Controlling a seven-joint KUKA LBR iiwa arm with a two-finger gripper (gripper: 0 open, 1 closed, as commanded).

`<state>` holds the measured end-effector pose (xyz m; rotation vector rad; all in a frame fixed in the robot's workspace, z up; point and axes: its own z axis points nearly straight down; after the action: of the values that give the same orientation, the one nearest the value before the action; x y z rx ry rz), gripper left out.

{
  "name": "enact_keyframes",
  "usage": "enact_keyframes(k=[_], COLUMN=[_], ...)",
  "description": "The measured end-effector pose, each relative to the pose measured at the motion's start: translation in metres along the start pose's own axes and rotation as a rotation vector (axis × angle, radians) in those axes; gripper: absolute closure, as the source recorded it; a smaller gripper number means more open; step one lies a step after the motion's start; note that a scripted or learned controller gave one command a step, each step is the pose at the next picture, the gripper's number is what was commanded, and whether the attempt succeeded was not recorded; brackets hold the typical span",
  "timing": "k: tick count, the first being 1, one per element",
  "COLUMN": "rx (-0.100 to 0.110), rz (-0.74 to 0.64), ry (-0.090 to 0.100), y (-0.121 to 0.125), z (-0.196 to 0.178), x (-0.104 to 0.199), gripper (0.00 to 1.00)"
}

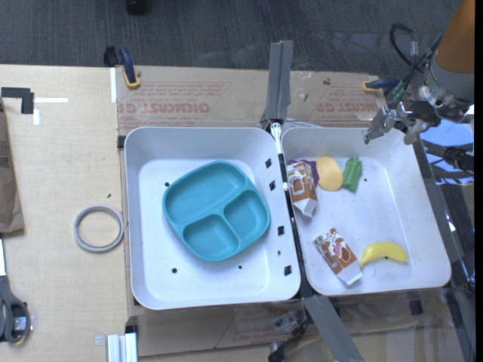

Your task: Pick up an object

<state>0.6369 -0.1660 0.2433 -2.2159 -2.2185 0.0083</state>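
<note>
The banana (384, 253) lies near the front of the right bin (423, 202) – a snack packet (336, 256) just beside it, another packet (302, 186), a yellow fruit (328, 173) and a green piece (352, 173) farther back. The pincer (392, 125) hovers over the bin's back edge, fingers apart, holding nothing. A blue divided plate (216, 210) sits in the left bin (143, 202).

even, bright overhead light is filling the frame. the white bins (136, 225) are glowing without harsh glare, casting soft shadows inside their walls. the arm (456, 47) at upper right is looking slightly blurred; edges are bending mildly.
</note>
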Motion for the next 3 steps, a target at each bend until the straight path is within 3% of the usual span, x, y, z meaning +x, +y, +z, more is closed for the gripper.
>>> enact_keyframes(k=[1,2,3], rx=[-0.004,0.002,-0.002], rz=[0.149,0.146,-0.034], ry=[-0.001,-0.002,0.0], y=[0.011,0.01,-0.017], z=[0.153,0.147,0.134], x=[-0.008,-0.008,0.002], gripper=[0.0,1.0,1.0])
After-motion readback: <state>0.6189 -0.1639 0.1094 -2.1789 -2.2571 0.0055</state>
